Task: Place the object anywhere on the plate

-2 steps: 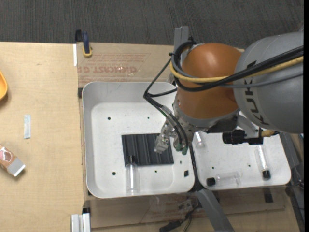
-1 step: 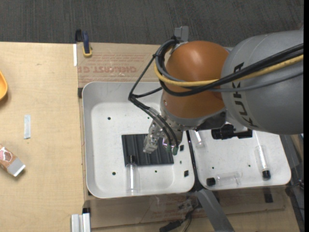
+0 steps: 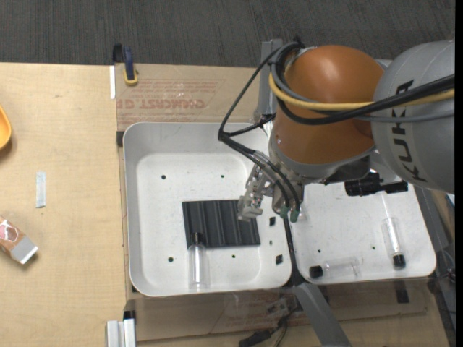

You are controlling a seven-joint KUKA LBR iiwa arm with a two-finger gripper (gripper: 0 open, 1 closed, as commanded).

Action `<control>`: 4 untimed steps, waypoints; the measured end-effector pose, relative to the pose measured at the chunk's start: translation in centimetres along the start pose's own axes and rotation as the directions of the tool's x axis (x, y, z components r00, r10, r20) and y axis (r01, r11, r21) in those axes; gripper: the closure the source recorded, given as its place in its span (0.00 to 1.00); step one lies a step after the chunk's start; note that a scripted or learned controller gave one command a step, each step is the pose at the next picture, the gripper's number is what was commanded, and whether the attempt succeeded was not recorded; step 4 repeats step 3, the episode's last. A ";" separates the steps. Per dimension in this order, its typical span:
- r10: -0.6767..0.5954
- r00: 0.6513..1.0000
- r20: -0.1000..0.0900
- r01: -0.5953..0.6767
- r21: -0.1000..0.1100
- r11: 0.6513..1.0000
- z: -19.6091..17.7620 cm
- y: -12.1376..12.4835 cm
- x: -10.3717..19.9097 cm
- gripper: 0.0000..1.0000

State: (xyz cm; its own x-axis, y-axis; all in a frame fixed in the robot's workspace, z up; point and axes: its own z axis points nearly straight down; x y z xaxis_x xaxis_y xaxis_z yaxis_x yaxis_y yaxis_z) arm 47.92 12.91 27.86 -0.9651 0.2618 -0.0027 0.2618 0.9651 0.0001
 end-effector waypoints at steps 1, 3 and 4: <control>-0.186 0.983 -0.004 0.186 0.000 0.983 3.1 4.1 1.3 1.00; -0.308 0.951 -0.004 0.308 0.000 0.951 6.6 2.1 0.7 1.00; -0.308 0.951 -0.004 0.308 0.000 0.951 6.6 2.1 0.7 1.00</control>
